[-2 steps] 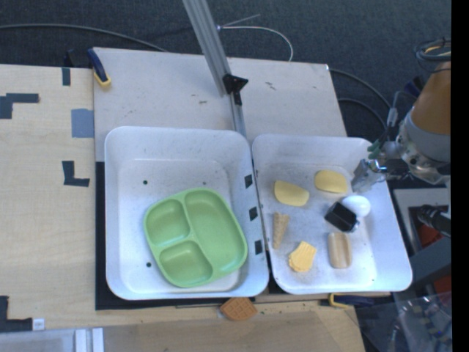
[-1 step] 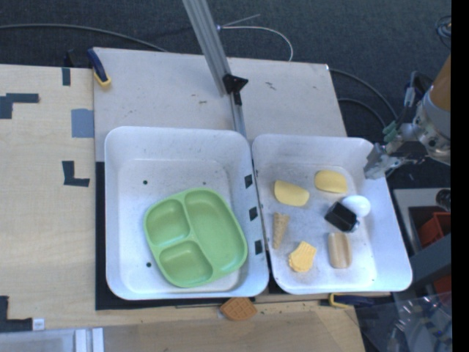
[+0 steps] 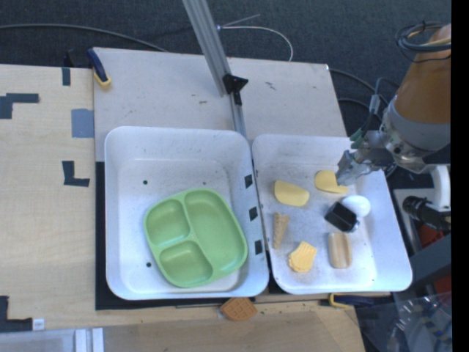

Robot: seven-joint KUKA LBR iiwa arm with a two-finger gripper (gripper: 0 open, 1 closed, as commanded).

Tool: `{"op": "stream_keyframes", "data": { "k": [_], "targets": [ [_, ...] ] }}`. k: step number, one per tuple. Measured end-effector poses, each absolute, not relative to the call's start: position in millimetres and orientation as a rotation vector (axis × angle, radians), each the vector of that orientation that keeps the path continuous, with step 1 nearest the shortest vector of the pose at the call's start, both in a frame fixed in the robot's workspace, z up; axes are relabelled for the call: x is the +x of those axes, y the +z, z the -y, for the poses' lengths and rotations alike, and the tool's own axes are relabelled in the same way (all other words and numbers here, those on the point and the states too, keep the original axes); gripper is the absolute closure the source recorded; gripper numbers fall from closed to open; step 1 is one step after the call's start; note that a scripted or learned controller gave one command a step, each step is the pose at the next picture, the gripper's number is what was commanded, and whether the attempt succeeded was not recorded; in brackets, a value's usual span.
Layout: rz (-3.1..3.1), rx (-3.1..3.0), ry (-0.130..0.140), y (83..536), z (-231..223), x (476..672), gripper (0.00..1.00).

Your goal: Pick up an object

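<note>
Pale wood and grey board make up the worktop [image 3: 44,196], which carries two shallow white bins side by side across the middle of the frame. Largest of what sits on it, the left bin [image 3: 121,149] holds a green divided plate [image 3: 194,237] in its lower half. Beside it, the right bin [image 3: 388,262] holds the smaller things. Coming in from the right edge of the frame, the grey and orange arm [image 3: 425,86] brings its jaws [image 3: 350,169] down over the upper right part of the right bin, touching or just above a yellow piece [image 3: 327,182]; whether they are wide or narrow cannot be told. Left of that piece lies a second yellow piece [image 3: 291,193]. Below the jaws a black and white object [image 3: 347,212] lies, with a tan roll [image 3: 338,249] under it, an orange-yellow chunk [image 3: 302,257] to the left, and a small cone [image 3: 281,229] near the bin's left wall.
</note>
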State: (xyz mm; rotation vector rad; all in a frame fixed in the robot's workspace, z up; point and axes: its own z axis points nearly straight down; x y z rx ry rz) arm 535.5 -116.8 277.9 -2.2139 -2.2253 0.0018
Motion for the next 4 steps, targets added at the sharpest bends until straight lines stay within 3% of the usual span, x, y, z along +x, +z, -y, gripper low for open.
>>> {"op": "stream_keyframes", "data": {
  "k": [1,4],
  "targets": [
    [2.228,-2.212,0.0,276,62,544.4,1.0],
    [2.227,-2.212,0.003,258,-90,539.7,1.0]
  ]
}}
